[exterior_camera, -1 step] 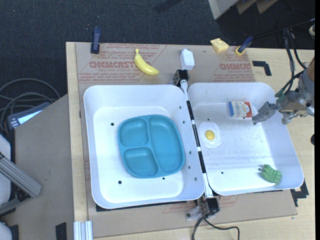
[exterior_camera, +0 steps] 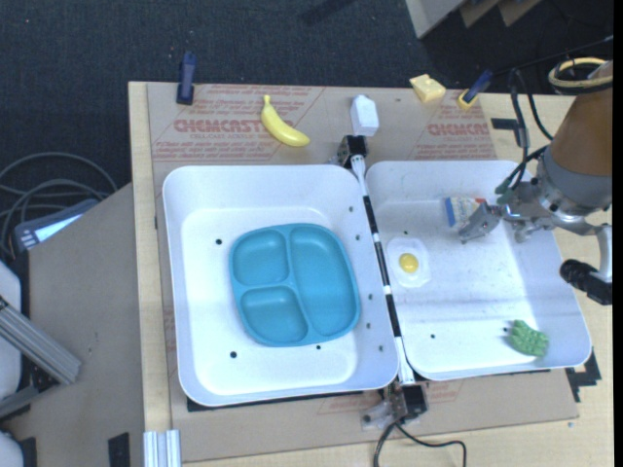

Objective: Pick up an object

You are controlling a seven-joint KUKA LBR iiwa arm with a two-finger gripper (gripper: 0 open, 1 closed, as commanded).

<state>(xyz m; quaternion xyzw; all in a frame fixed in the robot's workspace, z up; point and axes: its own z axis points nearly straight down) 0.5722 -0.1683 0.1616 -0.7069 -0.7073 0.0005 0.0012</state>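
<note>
The gripper (exterior_camera: 479, 224) hangs over the right bin (exterior_camera: 545, 353), its fingers too dark and blurry to tell if apart or together, partly hiding a small blue-and-red packet (exterior_camera: 459, 208) touching their tips, with a fried egg toy (exterior_camera: 410, 264) near them.

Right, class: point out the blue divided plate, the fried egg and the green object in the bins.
blue divided plate (exterior_camera: 292, 282), camera view, on the central divider ridges.
fried egg (exterior_camera: 409, 262), camera view, on the yellow yolk.
green object (exterior_camera: 528, 339), camera view, on its bumpy middle.
</note>
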